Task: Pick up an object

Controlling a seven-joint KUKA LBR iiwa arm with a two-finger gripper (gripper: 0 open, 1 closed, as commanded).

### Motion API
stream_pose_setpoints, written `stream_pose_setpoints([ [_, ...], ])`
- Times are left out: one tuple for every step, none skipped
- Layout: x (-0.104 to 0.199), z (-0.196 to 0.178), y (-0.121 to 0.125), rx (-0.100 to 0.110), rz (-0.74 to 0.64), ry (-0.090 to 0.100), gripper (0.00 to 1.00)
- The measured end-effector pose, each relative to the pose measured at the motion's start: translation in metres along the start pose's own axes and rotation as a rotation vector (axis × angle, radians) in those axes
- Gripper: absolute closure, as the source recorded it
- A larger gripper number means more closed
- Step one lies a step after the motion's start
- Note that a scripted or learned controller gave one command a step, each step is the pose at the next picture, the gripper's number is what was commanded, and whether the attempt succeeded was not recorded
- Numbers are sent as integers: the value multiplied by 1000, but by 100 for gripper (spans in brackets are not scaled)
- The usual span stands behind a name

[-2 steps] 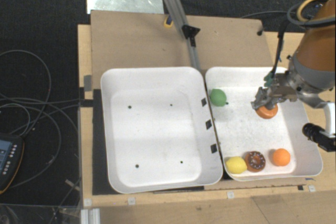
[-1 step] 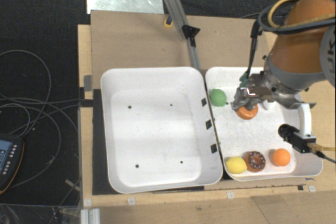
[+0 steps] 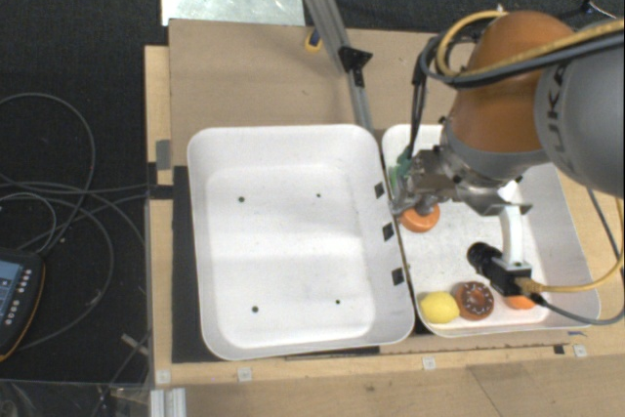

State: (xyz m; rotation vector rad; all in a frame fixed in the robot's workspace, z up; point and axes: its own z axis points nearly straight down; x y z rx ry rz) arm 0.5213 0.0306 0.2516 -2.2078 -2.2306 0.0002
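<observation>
The arm leans in from the right, its orange band [image 3: 508, 78] bulking over the right bin [image 3: 576, 239], and the claw [image 3: 418, 198] hangs low near that bin's left wall, close to the seam where the two bins meet. Directly under the claw sits a small orange disc-shaped object [image 3: 421, 219], round and flat-topped, resting on the bin floor. The metal of the claw crowds right over it, but I cannot tell from here how wide the claw is spread or whether it has any hold on the disc; the wrist hides that part.

Just to the claw's left, against the bin wall, there is a bit of green [image 3: 397, 179], too hidden to name. Below the claw, toward the near edge of the bin, lies a yellow lemon-like object [image 3: 439, 308], and touching its right side a brown ring shaped like a chocolate doughnut [image 3: 476, 300]. Further right of that, a small orange piece [image 3: 522, 302] peeks out beneath a black-and-white fitting on the arm.

Away to the claw's left, the other white bin [image 3: 293, 239] sits alongside, dotted with four small dark marks.
</observation>
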Motion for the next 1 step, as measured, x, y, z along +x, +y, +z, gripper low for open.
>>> stream_pose_setpoints([
  [56,25,-3,1,0,0,100],
])
